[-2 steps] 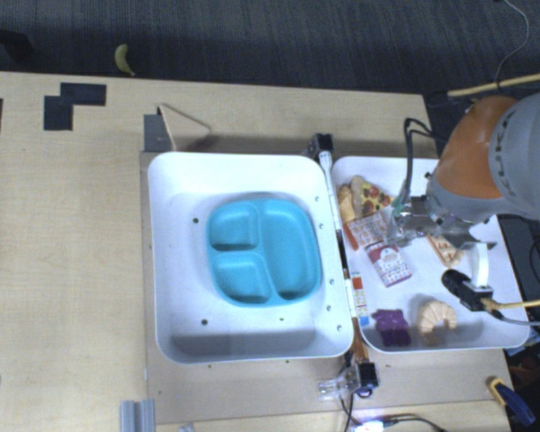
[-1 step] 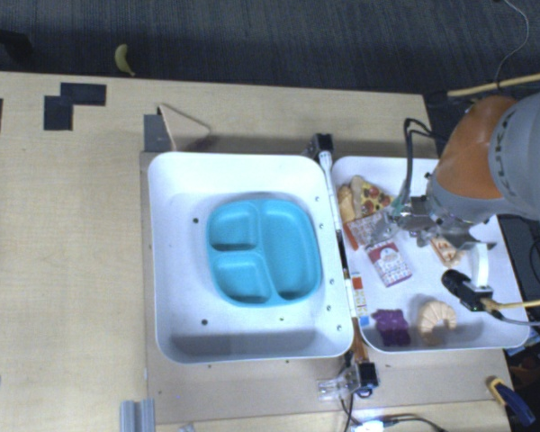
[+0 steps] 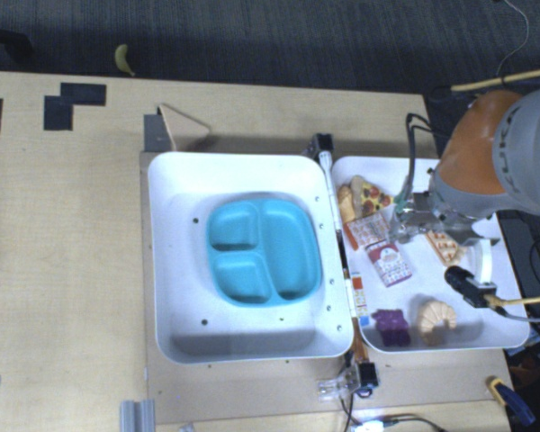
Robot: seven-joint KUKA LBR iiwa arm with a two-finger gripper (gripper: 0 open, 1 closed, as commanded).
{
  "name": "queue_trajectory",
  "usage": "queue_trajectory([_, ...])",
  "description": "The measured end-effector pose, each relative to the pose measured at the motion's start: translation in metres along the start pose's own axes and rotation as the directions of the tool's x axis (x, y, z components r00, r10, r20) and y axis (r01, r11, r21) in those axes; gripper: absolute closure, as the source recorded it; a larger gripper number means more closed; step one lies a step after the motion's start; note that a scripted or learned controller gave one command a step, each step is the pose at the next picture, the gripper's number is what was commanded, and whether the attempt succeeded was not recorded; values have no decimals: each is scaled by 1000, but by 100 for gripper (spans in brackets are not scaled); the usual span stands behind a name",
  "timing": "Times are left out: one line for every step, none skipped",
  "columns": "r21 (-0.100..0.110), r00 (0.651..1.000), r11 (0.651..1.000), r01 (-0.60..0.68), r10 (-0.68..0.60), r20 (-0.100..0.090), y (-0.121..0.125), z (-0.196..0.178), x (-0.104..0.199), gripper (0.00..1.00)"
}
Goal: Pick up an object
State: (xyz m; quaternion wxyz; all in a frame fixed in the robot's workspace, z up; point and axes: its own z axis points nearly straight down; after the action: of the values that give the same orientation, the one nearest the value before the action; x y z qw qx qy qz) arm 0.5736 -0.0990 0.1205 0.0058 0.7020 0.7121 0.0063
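Crowding the gripper [image 3: 405, 228]: pizza slice [image 3: 364, 195], red packets [image 3: 379, 246], croissant [image 3: 436, 317].

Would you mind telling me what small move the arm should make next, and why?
Probably a short descent. The pincer hangs over the right bin, right by the red-and-white packet and the pizza slice, with nothing visibly gripped. Lowering onto the packet seems the likeliest way to pick something up; the purple block and croissant lie farther off.

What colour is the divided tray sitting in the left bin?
Bright turquoise blue. The divided tray shows clearly in the camera view, lying in the left bin.
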Motion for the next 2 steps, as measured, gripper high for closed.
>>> queue_trajectory([0,1000,1000,0,0,0,0,0,0,0])
queue_trajectory([8,1000,1000,-12,12,2,-43,32,7,0])
